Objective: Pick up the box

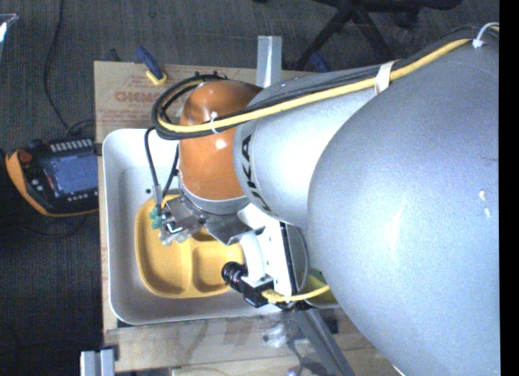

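My gripper (168,224) hangs low over the left white bin (122,204), below the orange wrist band (209,143). It is above the left part of a yellow divided tray (174,273) that lies on the bin floor. Small teal pieces show at the gripper's tip, right at the tray's upper left rim. The big grey arm (389,204) covers the right half of this bin and all of the second bin, hiding whatever lies there.
A black and orange teach pendant (61,176) lies on the floor left of the bench. A blue clamp (150,64) sits on the wooden board behind the bin. Black and yellow cables (268,107) loop around the wrist.
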Controlling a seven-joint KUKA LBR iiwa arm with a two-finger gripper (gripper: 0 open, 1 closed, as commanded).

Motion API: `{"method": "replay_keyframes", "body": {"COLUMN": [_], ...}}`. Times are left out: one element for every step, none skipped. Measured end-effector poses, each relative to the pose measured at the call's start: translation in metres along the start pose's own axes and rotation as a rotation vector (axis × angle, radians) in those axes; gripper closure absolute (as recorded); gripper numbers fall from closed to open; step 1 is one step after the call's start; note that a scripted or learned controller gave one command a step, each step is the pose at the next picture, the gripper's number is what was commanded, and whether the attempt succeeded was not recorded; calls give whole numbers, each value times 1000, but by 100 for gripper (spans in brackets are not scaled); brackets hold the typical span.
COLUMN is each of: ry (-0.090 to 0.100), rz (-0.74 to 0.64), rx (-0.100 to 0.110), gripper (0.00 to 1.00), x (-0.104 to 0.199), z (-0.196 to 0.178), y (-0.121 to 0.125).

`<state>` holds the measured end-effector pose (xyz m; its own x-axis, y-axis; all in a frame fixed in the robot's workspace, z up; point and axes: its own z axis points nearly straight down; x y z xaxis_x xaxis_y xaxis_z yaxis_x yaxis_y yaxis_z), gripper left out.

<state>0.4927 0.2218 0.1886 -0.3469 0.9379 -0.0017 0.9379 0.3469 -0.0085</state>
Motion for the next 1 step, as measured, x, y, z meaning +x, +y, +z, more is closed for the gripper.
{"method": "replay_keyframes", "body": {"ry": [2], "rz": [-242], "rx": [-16], "gripper": [100], "x": [-1], "z": [93], "y": [-7]}}
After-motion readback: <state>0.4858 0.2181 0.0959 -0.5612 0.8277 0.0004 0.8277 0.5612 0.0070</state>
